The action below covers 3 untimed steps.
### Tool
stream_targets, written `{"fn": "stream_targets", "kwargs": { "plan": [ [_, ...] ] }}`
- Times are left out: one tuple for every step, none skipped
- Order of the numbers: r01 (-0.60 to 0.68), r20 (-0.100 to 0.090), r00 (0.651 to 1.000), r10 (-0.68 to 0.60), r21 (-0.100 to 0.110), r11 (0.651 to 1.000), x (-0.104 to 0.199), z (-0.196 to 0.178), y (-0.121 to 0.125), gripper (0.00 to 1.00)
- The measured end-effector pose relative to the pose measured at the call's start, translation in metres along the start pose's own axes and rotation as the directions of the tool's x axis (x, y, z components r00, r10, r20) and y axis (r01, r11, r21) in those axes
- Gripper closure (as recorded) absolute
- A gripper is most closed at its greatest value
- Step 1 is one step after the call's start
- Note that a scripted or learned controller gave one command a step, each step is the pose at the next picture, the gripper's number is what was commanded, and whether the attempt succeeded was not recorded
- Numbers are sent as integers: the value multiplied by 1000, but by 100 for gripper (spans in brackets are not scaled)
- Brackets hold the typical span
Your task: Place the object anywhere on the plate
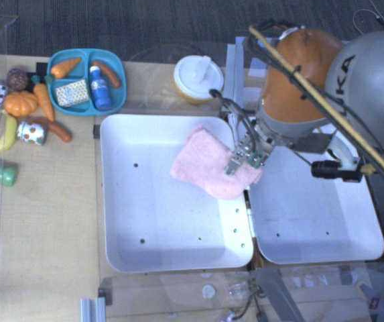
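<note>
I see a crumpled pale pink cloth (213,163) at the left white bin's (145,247) right edge, my claw (244,158) upon it, grip unclear, bare floor leftward

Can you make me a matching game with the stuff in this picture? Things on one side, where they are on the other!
Things:
1. pink cloth
2. blue bottle
3. banana
4. claw

Places:
A. in the blue divided plate
B. on the wooden bench, far left
C. over the cloth's right edge
D. in the left white bin

Pairs: 1-D, 2-A, 3-B, 4-C
</note>
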State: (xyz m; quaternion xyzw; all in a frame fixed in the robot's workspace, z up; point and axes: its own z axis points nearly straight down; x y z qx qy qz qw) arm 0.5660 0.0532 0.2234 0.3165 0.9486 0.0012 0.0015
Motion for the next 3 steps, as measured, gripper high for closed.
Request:
{"fn": "stream_targets", "kwargs": {
  "plan": [
    [390, 2, 921, -390, -2, 921, 13, 6, 46, 100],
    [601, 4, 800, -601, -2, 800, 35, 0, 93, 100],
    [600, 5, 800, -600, -2, 800, 35, -1, 93, 0]
  ]
}}
